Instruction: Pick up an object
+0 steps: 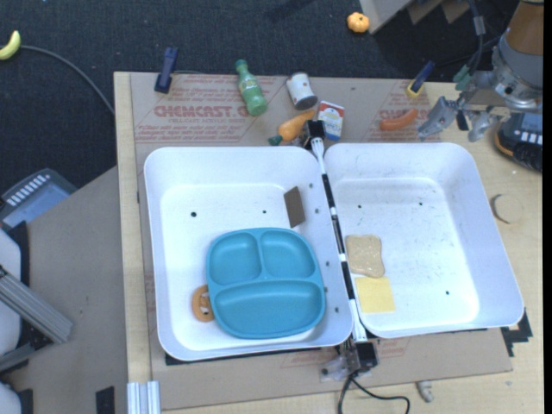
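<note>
Red lettering (pixel 197 110) on the bench's far edge is reading "CHEMCAST", I think. The gripper (pixel 455 115) is hovering beyond the right bin (pixel 483 231), fingers spread wide, holding nothing.

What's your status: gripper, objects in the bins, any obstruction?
Gripper above right bin's far rim, nothing held. Bread slice and cheese slice lie untouched. Nothing blocking.

The arm (pixel 524 46) is grey and round, with an orange band (pixel 528 24) just above the wrist. Below the band sits a lighter grey ring. The gripper (pixel 457 115) is made of dull grey metal with some small teal parts on it. Behind the fingers, a dark blue-black block with pale markings is fixed to the wrist. Thin dark cables run above the arm.
</note>
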Tool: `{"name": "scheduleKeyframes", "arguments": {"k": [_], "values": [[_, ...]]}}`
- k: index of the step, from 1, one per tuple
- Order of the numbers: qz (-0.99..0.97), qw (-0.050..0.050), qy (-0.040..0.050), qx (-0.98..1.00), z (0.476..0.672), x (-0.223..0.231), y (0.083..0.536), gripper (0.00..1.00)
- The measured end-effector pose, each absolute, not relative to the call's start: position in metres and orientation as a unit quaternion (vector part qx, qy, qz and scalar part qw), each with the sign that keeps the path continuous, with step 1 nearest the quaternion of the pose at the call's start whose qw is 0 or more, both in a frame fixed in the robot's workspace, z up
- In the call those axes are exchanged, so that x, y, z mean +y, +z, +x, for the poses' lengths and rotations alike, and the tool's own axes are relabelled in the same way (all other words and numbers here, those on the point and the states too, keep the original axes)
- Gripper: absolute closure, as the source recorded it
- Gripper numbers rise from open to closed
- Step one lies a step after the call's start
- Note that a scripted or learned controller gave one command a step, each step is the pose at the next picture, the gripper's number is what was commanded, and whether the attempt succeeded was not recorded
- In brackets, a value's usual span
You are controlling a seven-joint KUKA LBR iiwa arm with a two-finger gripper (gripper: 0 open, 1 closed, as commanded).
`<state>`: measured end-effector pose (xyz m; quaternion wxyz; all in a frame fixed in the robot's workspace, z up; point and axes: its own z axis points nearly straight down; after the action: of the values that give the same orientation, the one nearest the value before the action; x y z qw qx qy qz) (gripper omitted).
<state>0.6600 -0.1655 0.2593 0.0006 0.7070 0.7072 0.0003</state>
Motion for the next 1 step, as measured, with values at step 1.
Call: {"name": "scheduleKeyframes", "arguments": {"k": [1], "values": [[0.707, -0.001, -0.001, 0.707, 0.6286, -0.2085, 0.1514, 0.0]]}}
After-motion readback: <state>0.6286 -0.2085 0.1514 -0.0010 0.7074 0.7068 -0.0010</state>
